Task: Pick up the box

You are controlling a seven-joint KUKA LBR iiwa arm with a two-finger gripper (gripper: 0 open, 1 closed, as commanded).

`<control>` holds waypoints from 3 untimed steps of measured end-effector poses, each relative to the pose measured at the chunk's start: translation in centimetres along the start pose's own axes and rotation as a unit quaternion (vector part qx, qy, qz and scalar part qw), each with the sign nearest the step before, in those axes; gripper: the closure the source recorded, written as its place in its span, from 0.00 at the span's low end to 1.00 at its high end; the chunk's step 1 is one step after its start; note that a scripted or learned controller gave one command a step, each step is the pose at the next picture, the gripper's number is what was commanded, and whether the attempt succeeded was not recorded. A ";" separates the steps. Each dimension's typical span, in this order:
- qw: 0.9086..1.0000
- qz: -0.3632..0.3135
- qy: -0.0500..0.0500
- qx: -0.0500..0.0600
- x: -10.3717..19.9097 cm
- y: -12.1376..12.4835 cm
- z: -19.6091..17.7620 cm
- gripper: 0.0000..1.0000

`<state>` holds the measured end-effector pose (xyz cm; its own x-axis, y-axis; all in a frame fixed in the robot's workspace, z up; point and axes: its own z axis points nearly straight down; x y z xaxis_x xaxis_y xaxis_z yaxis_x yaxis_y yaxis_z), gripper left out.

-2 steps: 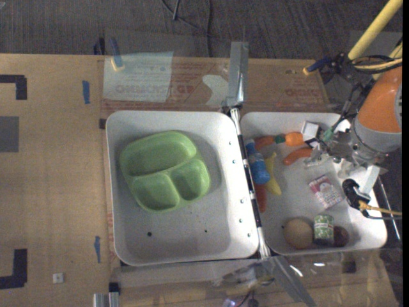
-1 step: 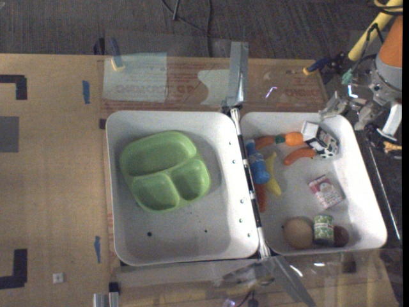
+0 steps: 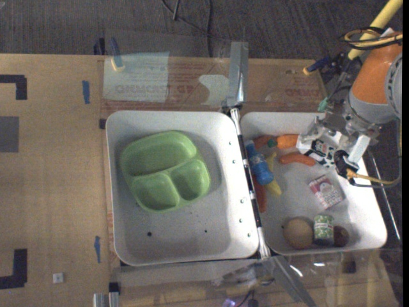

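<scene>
The box [image 3: 326,192] is small, white and pink, and lies flat at the right of the right bin [image 3: 377,232]. My gripper [image 3: 331,151] hangs over the upper right of that bin, up and slightly right of the box and apart from it. Nothing shows in its grasp. The grey arm with its orange band [image 3: 377,75] reaches in from the upper right.
The right bin also holds two orange carrots [image 3: 295,159], a blue bottle [image 3: 259,167], a yellow piece [image 3: 273,185], a tan ball [image 3: 297,232], a green can [image 3: 323,229] and a dark plum [image 3: 341,236]. A green divided tray [image 3: 167,169] lies in the left bin [image 3: 128,235].
</scene>
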<state>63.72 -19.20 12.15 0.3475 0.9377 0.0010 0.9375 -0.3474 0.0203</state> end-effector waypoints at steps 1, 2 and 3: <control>1.000 0.023 -0.001 0.008 -0.4 2.4 -7.8 0.00; 1.000 -0.015 0.001 0.013 -3.5 -4.5 0.2 0.00; 1.000 0.013 0.006 0.013 -5.1 -11.6 3.3 0.00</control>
<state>51.14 -19.94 8.64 0.3722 0.9281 0.0128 0.9282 -0.3721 -0.0051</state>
